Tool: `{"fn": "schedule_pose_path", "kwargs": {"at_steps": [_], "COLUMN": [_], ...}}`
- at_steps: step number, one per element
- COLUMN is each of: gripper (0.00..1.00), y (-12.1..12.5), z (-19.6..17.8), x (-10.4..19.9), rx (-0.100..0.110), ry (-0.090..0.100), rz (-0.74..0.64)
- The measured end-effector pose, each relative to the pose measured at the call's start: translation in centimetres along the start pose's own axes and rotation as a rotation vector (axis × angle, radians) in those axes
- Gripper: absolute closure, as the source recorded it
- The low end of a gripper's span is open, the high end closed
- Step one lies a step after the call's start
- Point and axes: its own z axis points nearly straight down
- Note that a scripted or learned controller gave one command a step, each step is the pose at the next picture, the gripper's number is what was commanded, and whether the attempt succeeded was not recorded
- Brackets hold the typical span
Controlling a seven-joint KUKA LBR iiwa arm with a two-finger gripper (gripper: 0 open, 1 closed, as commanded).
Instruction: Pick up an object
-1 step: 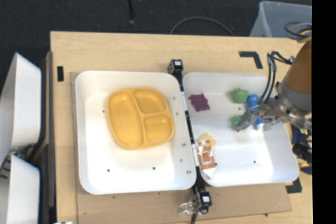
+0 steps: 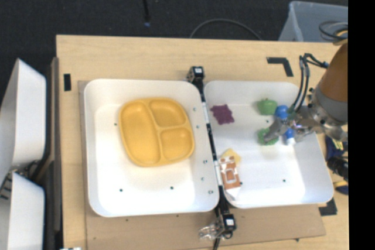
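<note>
In the right bin my gripper reaches in from the right and hangs low over the bin floor. A small green object lies right at its tip, partly covered by it, and I cannot tell if it is gripped. Another green object sits just behind, with a small blue piece beside it. A purple object lies at the bin's back left. An orange and white packet rests against the bin's left wall near the front.
The left bin holds a yellow divided plate. The arm's orange band and cables stand over the right bin's right rim. A grey-blue box stands behind the bench at the right.
</note>
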Motion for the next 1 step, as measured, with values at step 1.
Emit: {"fn": "schedule_pose_path", "kwargs": {"at_steps": [1], "gripper": [0.00], "y": [-0.29], "z": [6.25], "x": [0.28], "rx": [0.005], "ry": [0.000], "rz": [0.003]}}
